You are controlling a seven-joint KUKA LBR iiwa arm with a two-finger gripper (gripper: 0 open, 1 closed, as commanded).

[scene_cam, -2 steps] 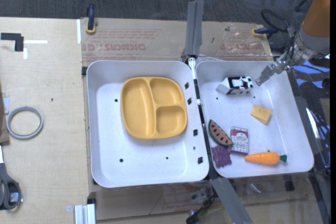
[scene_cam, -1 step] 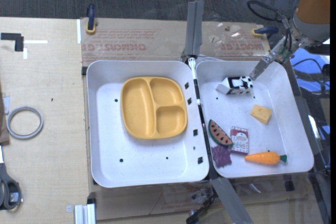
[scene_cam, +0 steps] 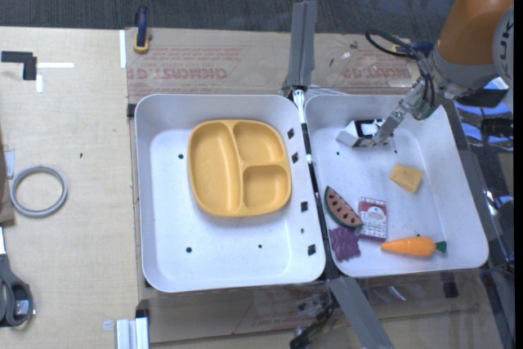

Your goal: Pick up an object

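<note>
Closest target prob the tan block of toy cheese (scene_cam: pixel 406 176), lying in the right white bin (scene_cam: pixel 458 176), well apart from the claw (scene_cam: pixel 359 136), which sits low by the back wall. Can't tell its state tbh. Risk imo: a straight drop closes on bare floor, or it nudges the orange toy carrot (scene_cam: pixel 411 247).

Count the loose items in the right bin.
5: cheese block mid-bin, watermelon slice by the divider, small red box beside it, purple grapes below, carrot near the front. The arm may hide more.
</note>
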